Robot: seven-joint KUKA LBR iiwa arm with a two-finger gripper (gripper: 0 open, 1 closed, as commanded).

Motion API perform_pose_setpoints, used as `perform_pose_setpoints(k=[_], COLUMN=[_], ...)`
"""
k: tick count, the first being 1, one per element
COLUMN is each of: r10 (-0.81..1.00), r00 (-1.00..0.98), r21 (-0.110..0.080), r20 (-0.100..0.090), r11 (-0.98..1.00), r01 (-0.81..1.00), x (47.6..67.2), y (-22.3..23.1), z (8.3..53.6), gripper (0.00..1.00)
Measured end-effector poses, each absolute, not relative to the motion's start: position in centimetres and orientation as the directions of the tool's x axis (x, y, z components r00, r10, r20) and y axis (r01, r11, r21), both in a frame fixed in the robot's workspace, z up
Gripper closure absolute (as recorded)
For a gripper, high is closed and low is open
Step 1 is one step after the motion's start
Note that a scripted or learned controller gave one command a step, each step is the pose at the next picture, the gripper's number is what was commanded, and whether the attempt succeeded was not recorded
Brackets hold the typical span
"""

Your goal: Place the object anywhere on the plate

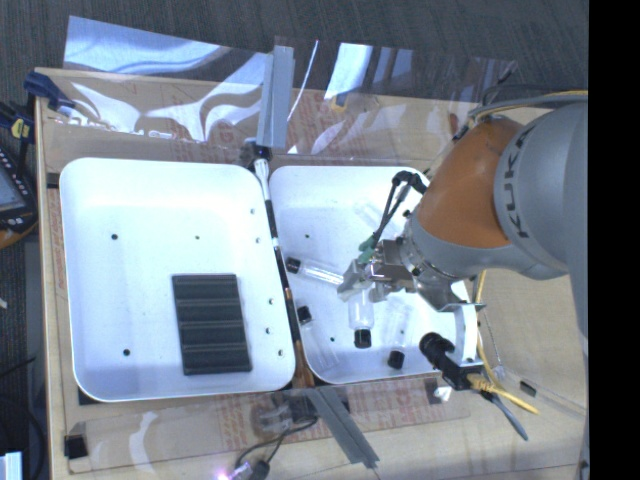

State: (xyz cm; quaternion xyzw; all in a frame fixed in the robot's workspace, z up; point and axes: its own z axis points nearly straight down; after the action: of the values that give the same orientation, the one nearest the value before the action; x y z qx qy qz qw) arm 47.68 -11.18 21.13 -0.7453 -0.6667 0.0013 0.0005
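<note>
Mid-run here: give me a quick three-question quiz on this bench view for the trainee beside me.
1. True or false: the dark ribbed plate lies in the right bin.
2. Which bin is the gripper over? A) left bin B) right bin C) neither
3. Fill in: the band above the arm's wrist is coloured ____.

Key: 1. False, the plate lies in the left bin. 2. B, the gripper is over the right bin, among small clear vials with black caps. 3. Orange.
</note>
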Motion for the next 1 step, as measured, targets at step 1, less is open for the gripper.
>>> perform_pose_setpoints(k=[1], r10=[0.994], r00=[0.109], r21=[-0.007], r20=[0.0], r11=[-0.109], r01=[0.994], x=[49.09], y=[-2.05], z=[19.44], gripper=[1.0])
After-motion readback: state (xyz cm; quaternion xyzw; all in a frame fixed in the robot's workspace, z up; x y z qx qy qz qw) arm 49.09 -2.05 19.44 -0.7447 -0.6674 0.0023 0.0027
